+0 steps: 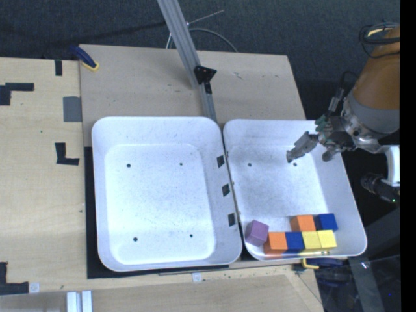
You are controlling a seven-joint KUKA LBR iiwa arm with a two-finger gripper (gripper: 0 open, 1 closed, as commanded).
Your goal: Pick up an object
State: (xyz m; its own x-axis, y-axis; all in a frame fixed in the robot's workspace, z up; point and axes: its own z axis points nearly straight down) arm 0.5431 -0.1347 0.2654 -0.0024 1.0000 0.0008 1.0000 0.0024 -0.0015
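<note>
An orange band tops the grey wrist (374,116), which carries a dark metal two-fingered pincer (312,149).

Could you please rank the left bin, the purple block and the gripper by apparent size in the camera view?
1. left bin
2. gripper
3. purple block
The gripper sits nearer the camera, so its lead over the block is unsure.
</note>
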